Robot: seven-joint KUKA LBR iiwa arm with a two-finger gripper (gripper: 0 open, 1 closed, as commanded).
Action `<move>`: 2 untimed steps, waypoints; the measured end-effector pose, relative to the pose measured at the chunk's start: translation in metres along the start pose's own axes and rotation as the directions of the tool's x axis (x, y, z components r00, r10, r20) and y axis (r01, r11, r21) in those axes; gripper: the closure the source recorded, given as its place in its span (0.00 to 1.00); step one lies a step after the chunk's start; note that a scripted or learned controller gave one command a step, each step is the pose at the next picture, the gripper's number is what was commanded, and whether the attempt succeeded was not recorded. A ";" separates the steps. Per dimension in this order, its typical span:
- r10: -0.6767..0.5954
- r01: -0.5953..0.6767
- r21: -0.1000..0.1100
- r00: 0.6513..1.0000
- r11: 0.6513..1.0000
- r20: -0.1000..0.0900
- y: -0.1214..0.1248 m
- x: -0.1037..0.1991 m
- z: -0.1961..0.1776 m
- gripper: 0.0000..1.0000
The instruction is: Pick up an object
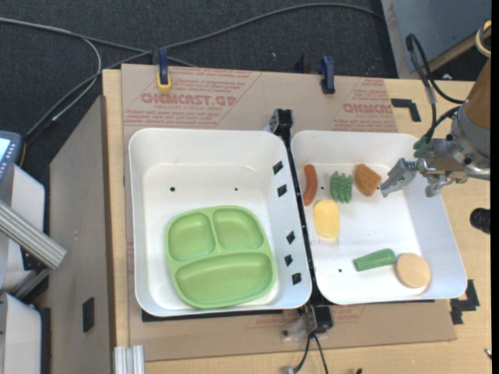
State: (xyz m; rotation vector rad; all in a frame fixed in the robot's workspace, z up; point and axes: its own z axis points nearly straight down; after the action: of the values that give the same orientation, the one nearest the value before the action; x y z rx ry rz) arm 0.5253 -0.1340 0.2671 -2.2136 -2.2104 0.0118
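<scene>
The right bin [437, 232] holds several toy foods. An orange sausage [309, 184] lies by its left wall, with a green spiky piece [340, 186] and an orange chunk [367, 179] to its right. Lower down lie a yellow piece [327, 219], a green stick [374, 260] and a tan round disc [412, 271]. My gripper [409, 185] hangs over the bin's upper right part, just right of the orange chunk. It is open, with nothing between its fingers; the left fingertip [388, 185] is close to the orange chunk.
The left bin [148, 209] holds a green divided plate [221, 254]. A black divider strip [292, 201] runs between the bins. Blue and yellow clamps [328, 75] pin the cardboard base at the back. Cables run from the arm at the upper right.
</scene>
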 end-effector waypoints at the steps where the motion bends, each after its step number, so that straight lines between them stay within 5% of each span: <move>1: -0.003 0.003 -0.009 1.000 1.000 0.002 0.002 0.000 -0.004 0.00; 2: -0.002 0.002 -0.003 1.000 1.000 0.000 0.005 0.010 0.046 0.00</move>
State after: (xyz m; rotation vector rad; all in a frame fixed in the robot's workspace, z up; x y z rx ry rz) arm 0.5291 -0.1241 0.2208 -2.2127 -2.2149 0.0088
